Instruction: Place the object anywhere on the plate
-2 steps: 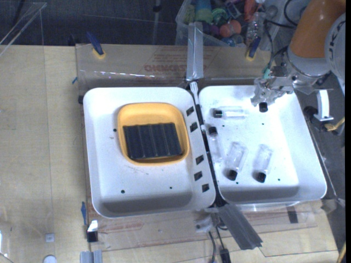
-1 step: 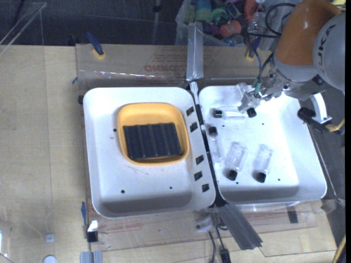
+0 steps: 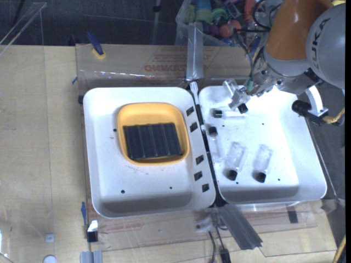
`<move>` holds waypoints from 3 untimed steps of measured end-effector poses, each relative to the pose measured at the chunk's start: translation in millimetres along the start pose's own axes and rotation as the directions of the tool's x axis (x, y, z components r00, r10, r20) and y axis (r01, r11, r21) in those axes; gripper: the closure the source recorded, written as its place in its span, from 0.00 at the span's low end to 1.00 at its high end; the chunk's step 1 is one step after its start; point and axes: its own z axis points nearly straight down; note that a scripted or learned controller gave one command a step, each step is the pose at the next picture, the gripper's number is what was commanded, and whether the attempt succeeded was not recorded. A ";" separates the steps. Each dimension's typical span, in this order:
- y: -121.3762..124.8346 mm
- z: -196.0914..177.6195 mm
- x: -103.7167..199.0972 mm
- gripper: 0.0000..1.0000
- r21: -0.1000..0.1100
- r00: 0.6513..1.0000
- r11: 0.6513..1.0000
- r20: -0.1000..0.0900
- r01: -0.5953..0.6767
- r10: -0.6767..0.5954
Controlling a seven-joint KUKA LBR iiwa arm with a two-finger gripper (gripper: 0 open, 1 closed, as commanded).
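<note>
1. A pale wooden bench (image 3: pixel 38 147) bears two shallow white bins side by side, with a strip of clear plastic sheeting (image 3: pixel 137 64) along their far edge and a clear tub of coloured toys (image 3: pixel 225 7) behind it.
2. The grey arm (image 3: pixel 307 32) with its orange band comes in from the view's right, and its gripper (image 3: pixel 239 98) hangs over the far left corner of the right bin (image 3: pixel 307 147), tilted down and toward the left.
3. Its two fingers stand a narrow way apart with nothing visible between them (the tips are small and a little blurred, so the gap is hard to judge closely).
4. Toward the camera from the gripper, well apart from it, two clear bottles lie in the right bin with their black caps pointing toward the near wall: the left bottle (image 3: pixel 234 158) and, just beside it, the right bottle (image 3: pixel 262 160).
5. Just left of and below the fingertips a small black piece (image 3: pixel 218 113) lies on the bin floor, and another small dark piece (image 3: pixel 212 131) sits a little nearer the camera.
6. Far to the left of the gripper, past the divider between the bins, the left bin (image 3: pixel 104 190) holds a yellow plate (image 3: pixel 151 114) with a dark ridged slab (image 3: pixel 152 140) lying on it.
7. Both bottles lie apart from the plate, in the other bin.
</note>
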 end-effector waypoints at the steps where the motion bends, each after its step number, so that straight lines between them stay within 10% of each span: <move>1: -0.1 -0.1 -0.3 0.00 0.000 1.000 1.000 0.000 0.000 0.000; 2: -35.5 -51.1 -40.7 0.00 -0.002 0.995 0.995 0.002 0.102 -0.102; 3: -62.4 -92.9 -77.7 0.00 -0.002 0.911 0.911 0.005 0.411 -0.411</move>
